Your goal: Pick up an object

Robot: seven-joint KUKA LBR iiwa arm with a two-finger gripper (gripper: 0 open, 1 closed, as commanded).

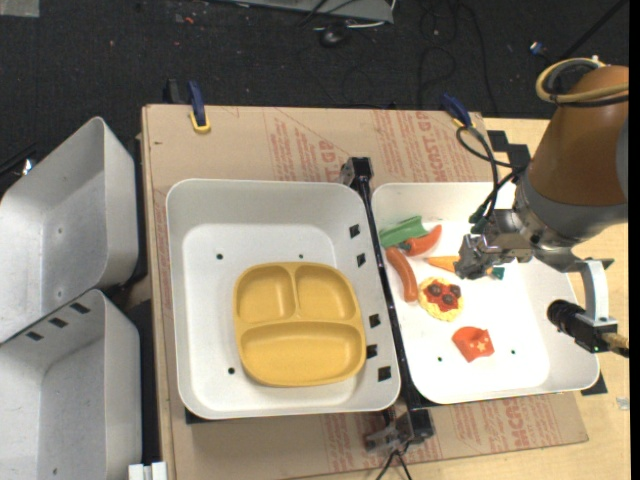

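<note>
A: Where is the gripper (478, 258)?

B: Over the right bin (530, 368), in its upper middle part. The grey arm (580, 158) with the orange band comes in from the right. The gripper itself is a dark cluster of parts, and I cannot tell how it is set.

A: What lies around it?

B: A small orange carrot-like piece (442, 263) sits just left of the gripper, near it or touching; I cannot tell which. Just below that is a round yellow toy pizza (442, 298) with dark red toppings. Left of the pizza lies a long orange-red sausage (404, 273), set at a slant, close to the bin's left wall. Above the sausage are a green piece (400, 231) and a red pepper-like piece (427, 240), touching each other. A red chunk (473, 343) lies apart, lower in the bin.

A: Anything crowding the gripper?

B: The carrot piece and the pizza are the nearest. A dark cable (485, 168) hangs down from above the bin toward the wrist.

A: And the left bin (200, 368)?

B: It holds a yellow divided plate (298, 323) with three compartments, lying flat near the middle. Both bins sit on the brown board of the counter (300, 133). Two more white bins (60, 268) stand off to the left, tilted.
</note>
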